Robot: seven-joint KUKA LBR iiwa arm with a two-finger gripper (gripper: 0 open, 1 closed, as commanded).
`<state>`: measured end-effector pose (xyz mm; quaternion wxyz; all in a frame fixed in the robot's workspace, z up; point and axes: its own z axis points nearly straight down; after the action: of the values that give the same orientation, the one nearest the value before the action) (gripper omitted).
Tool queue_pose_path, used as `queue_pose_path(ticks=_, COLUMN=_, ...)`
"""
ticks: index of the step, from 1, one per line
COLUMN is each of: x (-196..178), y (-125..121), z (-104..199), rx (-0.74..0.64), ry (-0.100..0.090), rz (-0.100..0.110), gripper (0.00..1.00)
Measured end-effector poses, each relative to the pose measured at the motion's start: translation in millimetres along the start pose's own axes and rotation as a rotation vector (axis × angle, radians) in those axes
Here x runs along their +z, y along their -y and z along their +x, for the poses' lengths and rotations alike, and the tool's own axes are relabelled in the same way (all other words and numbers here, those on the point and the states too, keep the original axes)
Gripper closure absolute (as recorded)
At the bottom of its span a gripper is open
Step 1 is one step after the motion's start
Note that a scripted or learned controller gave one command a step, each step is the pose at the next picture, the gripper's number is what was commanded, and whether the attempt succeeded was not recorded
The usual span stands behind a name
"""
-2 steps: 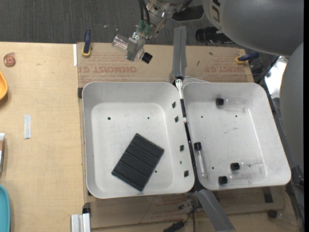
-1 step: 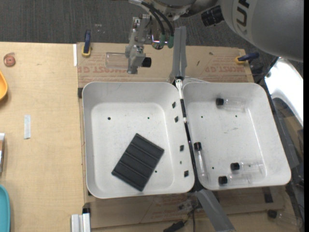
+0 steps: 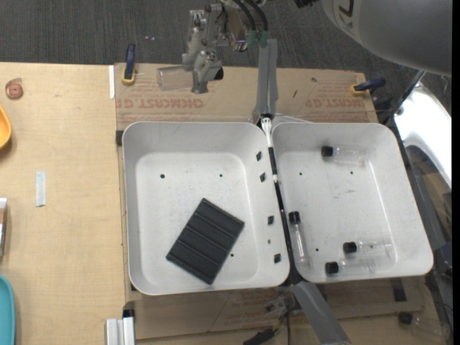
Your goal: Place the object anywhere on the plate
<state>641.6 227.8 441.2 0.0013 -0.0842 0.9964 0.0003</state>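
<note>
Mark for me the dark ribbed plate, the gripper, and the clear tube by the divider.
dark ribbed plate (image 3: 206, 240), camera view, middle of its top face.
gripper (image 3: 203, 85), camera view, tip of the jaws.
clear tube (image 3: 297, 237), camera view, mid-length of its body.

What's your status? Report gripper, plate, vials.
Gripper high behind left bin, clear tube between fingers. Black plate in left bin. Capped vials in right bin.

Black plate (image 3: 206, 240) in left bin (image 3: 136, 192)
</note>
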Motion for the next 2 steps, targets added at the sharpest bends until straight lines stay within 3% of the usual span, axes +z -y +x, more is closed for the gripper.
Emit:
queue_pose_path(ticks=1, x=0.1, y=3.1, z=-18.6, rx=-0.472, ry=0.001, rz=-0.002, gripper=1.00)
queue_pose_path(ticks=2, x=-8.8, y=5.5, z=-20.2, rx=-0.465, ry=0.004, rz=-0.004, gripper=1.00)
